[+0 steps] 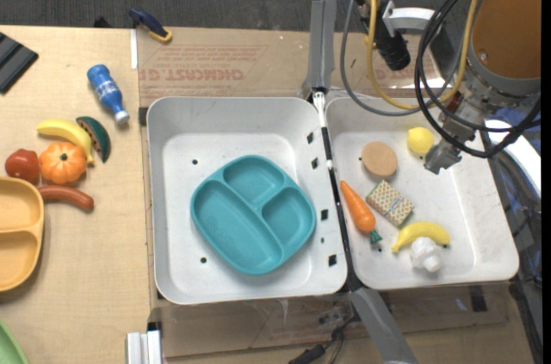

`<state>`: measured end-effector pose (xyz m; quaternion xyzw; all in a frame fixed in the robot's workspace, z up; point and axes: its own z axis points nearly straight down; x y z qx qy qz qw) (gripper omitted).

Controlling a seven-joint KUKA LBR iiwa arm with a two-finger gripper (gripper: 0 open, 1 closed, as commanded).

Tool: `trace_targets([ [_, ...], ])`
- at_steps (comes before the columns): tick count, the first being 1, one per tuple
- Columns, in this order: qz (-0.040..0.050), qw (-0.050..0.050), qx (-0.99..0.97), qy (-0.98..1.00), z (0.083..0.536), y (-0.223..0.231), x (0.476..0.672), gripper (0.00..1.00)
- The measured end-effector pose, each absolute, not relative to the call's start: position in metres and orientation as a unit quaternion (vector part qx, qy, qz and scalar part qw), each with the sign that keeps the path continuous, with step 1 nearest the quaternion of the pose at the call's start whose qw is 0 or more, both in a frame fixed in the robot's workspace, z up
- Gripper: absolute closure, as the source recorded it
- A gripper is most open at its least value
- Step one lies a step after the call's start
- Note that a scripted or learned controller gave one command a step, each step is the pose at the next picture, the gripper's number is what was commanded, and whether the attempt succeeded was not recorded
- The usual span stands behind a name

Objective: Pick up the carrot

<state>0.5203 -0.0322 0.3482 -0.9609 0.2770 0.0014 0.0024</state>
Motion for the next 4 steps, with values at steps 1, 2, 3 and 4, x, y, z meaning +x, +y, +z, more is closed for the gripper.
trace_targets([
  [1, 0.0032, 0.002, -0.968, 0.252, 0.284, -0.014, 0.503, 1.0],
  [2, 0.0011, 0.002, -0.958, 0.285, 0.363, -0.097, 0.501, 1.0],
  [3, 0.003, 0.001, -0.957, 0.29, 0.242, -0.072, 0.507, 1.0],
  [4, 0.0035, 0.001, -0.979, 0.204, 0.19, -0.055, 0.491, 1.0],
])
